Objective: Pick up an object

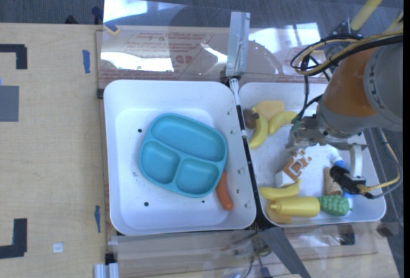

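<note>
The arm reaches in from the right of the frame, its claw low over the right bin, just above a small brown-and-white block; whether it is apart or together I cannot tell. Pickable things crowd this bin: a banana at upper left, a yellow bottle and green toy along the lower edge. The left bin holds a blue divided plate and an orange carrot. Likely risk: the tilted block slips, or neighbours get nudged.
</note>
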